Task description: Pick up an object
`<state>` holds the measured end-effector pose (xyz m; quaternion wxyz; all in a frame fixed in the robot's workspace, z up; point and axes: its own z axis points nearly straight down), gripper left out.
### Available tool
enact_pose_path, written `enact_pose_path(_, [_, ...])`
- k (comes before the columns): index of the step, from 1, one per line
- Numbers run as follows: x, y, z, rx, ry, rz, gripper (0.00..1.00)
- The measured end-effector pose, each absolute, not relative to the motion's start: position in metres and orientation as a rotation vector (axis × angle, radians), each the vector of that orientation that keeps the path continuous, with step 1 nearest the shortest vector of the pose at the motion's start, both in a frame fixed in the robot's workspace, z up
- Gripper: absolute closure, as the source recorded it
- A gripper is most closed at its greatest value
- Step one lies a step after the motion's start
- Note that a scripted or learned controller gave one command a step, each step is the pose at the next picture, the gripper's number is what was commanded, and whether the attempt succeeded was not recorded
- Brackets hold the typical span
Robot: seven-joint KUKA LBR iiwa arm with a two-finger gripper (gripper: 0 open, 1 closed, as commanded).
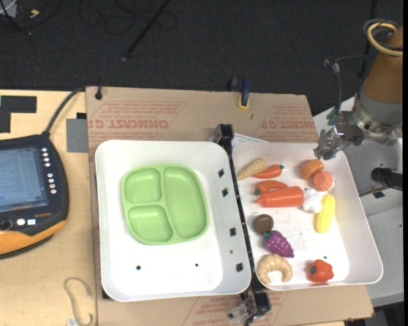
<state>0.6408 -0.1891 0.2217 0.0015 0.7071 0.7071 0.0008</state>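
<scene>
The right bin point(364, 250) holds several toy foods: a small carrot point(266, 171), a beige cone point(250, 168), an orange ball point(311, 168), a pink fruit point(323, 180), a large orange-red carrot point(280, 196), a yellow banana point(325, 212), a brown round piece point(263, 223), purple grapes point(277, 242), a croissant point(275, 268) and a red pepper point(319, 270). My gripper point(330, 142) hangs over the bin's far right corner, just above and right of the orange ball. I see nothing in it.
The left bin point(122, 263) carries a green divided plate point(165, 204). A tablet controller point(20, 189) lies on the bench at the left. Clamps stand along the divider point(232, 216) between the bins.
</scene>
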Motion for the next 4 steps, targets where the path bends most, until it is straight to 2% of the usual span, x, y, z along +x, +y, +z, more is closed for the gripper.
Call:
enact_pose_path(2, [0.602,-0.089,0.218,2.223,2.227,-0.004,1.00])
enact_pose_path(4, [0.589,0.008,0.212,2.222,2.228,-0.004,1.00])
